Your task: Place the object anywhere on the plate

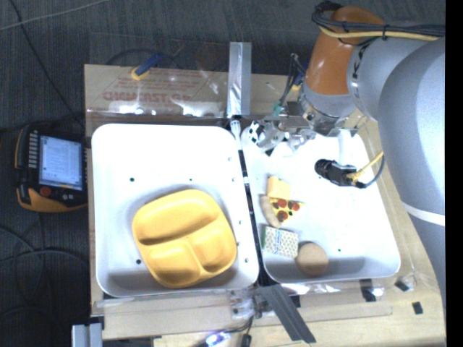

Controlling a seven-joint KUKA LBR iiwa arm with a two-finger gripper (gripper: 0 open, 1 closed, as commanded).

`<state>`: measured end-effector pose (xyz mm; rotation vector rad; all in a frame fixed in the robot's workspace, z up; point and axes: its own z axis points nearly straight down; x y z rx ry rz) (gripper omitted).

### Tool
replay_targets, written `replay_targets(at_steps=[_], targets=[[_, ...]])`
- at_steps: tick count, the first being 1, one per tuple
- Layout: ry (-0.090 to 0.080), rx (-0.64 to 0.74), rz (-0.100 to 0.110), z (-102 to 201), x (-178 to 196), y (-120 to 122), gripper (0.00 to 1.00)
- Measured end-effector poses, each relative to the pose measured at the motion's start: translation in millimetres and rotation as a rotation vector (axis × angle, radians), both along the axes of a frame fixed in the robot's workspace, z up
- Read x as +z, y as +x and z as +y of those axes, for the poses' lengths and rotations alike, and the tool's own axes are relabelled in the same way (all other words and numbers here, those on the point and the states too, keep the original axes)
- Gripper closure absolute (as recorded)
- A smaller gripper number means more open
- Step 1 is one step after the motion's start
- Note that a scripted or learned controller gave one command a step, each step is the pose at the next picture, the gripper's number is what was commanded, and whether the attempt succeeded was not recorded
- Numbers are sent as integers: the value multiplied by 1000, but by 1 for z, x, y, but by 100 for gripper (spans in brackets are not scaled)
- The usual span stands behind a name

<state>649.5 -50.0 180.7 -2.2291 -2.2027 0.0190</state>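
A yellow divided plate [185,236] lies in the left bin [123,157], toward its front. In the right bin [362,223] a toy pizza slice [279,202] rests near the left wall. A small patterned packet [280,241] and a round tan ball [312,258] lie in front of it. My gripper [269,139] hangs at the back left corner of the right bin, behind the pizza slice and apart from it. I see nothing held at its tip.
A tablet in an orange case [51,166] sits left of the bins. A clear plastic sheet [170,85] lies behind the left bin. A vertical metal post [239,78] stands behind the divider. A black connector with a yellow cable [340,172] hangs over the right bin.
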Motion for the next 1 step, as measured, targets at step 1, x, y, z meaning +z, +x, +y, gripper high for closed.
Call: replay_targets(at_steps=[1], targets=[[-2, 0, -10, 0, 2, 2, 0]])
